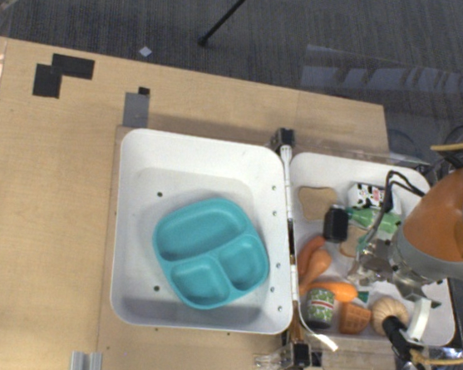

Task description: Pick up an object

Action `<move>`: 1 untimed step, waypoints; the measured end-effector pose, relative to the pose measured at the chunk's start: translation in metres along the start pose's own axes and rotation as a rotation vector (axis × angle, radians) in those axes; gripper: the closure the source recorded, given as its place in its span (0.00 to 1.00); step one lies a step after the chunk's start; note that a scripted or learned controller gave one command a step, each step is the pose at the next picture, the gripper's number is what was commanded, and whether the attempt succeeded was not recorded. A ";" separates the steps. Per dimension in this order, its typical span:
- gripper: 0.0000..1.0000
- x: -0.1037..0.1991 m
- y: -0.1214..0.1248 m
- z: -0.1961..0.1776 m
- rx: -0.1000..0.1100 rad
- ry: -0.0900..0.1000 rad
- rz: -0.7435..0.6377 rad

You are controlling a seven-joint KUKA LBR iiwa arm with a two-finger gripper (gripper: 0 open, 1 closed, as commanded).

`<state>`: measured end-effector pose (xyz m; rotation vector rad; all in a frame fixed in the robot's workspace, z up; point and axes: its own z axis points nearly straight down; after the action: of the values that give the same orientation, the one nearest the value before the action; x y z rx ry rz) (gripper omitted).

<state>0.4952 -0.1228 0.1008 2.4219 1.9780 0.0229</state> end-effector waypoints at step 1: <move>1.00 0.035 0.035 -0.136 0.003 0.001 0.130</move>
<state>0.5337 -0.0953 0.2379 2.5487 1.8180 0.0223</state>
